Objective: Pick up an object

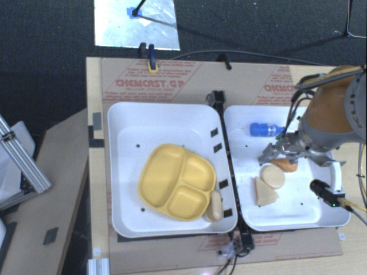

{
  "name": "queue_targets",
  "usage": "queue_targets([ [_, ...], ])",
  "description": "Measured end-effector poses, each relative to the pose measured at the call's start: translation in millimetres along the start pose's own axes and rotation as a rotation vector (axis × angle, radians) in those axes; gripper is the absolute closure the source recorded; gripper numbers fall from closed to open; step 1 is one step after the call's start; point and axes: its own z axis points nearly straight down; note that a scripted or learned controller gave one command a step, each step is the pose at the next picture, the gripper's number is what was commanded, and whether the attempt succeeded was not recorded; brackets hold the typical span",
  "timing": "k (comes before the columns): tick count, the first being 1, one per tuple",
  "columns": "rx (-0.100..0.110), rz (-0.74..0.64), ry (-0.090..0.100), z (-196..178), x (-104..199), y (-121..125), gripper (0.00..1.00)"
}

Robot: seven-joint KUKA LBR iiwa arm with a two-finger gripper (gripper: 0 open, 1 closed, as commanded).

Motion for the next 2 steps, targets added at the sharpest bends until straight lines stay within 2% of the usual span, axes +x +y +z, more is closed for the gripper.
queue_targets([
  [1, 0.0, 0.0, 0.001, 52, 1, 0, 0.0],
  [2, -0.005, -0.001, -0.001, 39, 0, 1, 1.0],
])
